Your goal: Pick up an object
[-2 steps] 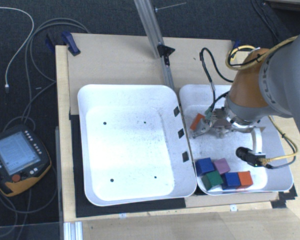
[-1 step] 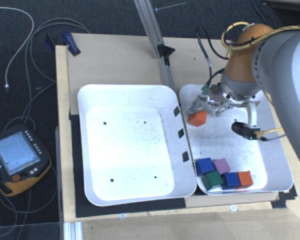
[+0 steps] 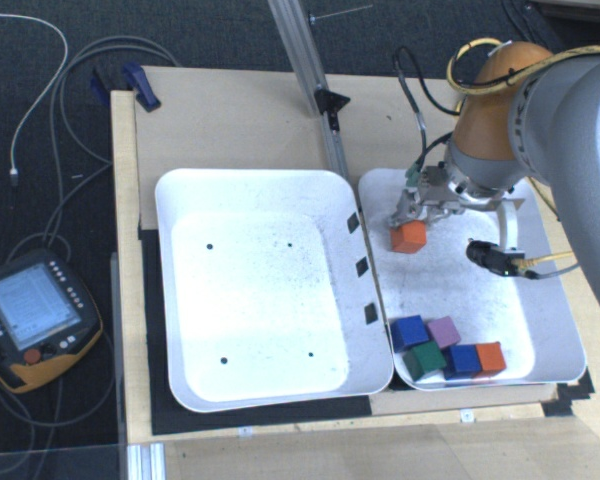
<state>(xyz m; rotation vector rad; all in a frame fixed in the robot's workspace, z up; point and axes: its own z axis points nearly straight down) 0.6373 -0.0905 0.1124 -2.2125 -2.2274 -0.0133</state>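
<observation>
A pale wooden bench (image 3: 240, 98) seen from above at a slant, holding two shallow white plastic bins side by side on a black mat. Both bins have rounded corners and a smooth surface speckled with fine dark scuffs. The left bin (image 3: 180, 208) shows four small dark dots on its floor.

A grey robot arm with an orange band (image 3: 500, 83) above its wrist reaches into the right bin (image 3: 550, 348). Its gripper (image 3: 412, 220) points down over the bin's upper left part, with an orange cube (image 3: 409, 237) gripped between its fingers, just above or at the bin floor; which one cannot be told.

In the near corner of the right bin lies a cluster of small matte blocks, touching or nearly so: a blue cube (image 3: 409, 331), a purple block (image 3: 443, 330), a green block (image 3: 426, 358), a second blue block (image 3: 465, 360) and an orange block (image 3: 491, 357).

A slanted aluminium post (image 3: 295, 33) rises from the bench behind the bins. Beyond the bench is dark carpet with loose grey cables and a control pendant (image 3: 35, 313) with a lit screen.
</observation>
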